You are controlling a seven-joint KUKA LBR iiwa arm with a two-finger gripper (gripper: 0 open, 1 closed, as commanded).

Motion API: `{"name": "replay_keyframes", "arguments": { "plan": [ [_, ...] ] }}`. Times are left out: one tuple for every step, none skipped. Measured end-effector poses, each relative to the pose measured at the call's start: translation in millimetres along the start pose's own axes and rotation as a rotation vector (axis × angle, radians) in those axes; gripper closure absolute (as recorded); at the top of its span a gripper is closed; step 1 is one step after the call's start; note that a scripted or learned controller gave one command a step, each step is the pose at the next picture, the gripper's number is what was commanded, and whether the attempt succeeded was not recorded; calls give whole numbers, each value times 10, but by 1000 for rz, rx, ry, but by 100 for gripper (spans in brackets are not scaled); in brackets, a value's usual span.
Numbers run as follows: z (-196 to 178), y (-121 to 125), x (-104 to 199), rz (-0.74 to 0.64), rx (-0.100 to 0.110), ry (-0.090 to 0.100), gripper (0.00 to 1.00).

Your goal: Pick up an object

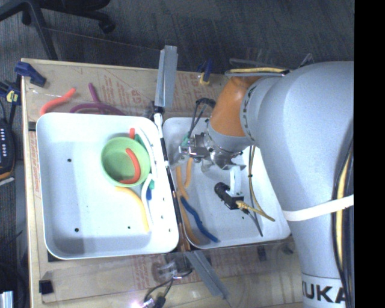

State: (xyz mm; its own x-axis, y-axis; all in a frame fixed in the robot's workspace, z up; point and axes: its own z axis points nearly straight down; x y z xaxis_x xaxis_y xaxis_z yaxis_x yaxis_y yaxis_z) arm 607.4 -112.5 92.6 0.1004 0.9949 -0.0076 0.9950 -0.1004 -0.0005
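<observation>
End effector: mine, low in the right bin, near its left wall; cannot tell its state.
Bowl: green, in the left bin.

A robotics laboratory: a grey KUKA arm with an orange wrist band reaches over a plywood bench fitted with two shallow white bins, held in place by clamps and metal brackets. Loose cables trail along the bench edge, which stands on dark carpet beside an office chair's base.
</observation>
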Motion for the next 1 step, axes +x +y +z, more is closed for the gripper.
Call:
{"name": "replay_keyframes", "arguments": {
  "plan": [
    [-98, 0, 17, -4, 3, 3, 100]
  ]
}}
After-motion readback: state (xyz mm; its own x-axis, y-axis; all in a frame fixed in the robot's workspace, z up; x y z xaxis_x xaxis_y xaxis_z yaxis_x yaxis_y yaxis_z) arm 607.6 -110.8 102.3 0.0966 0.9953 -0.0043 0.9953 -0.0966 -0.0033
